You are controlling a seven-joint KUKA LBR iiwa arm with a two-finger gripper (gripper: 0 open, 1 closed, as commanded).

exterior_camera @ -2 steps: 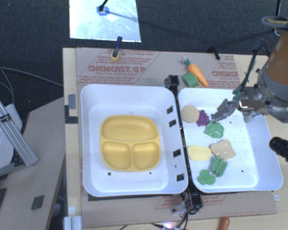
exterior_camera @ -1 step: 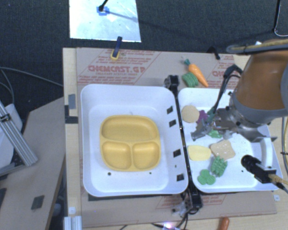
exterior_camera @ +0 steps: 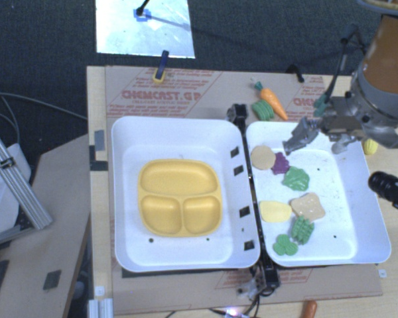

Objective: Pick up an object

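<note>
Hovering over the right bin (exterior_camera: pixel 358 244), my tool (exterior_camera: pixel 304 136) is near the purple toy (exterior_camera: pixel 280 163); I cannot tell its finger state.

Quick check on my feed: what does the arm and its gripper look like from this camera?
The arm is grey with a broad orange band above the wrist. Thin black cables run beside it, with a small teal fitting. The gripper is grey metal, blocky, with two stubby fingers.
</note>
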